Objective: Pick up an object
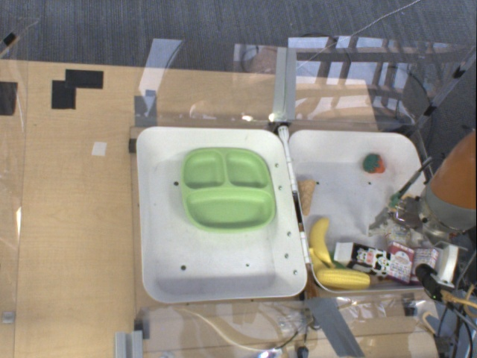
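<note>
In the right bin (350, 151), two yellow bananas lie at the front left, one upright (320, 239) and one flat along the front wall (343, 278). Beside them are a black-and-white carton (368, 257) and a red-and-white packet (400, 262). A small red and green fruit (374, 163) rests near the back right, and a tan cone (307, 194) lies by the left wall. My gripper (405, 215) hangs low over the bin's right side, just above the packet, under the orange band (456, 177).
The left bin (160, 267) holds a green divided plate (226, 189) at its middle. A metal divider (292, 192) separates the two bins. Clear panels stand behind the bins, and cables run past the bench's front right corner.
</note>
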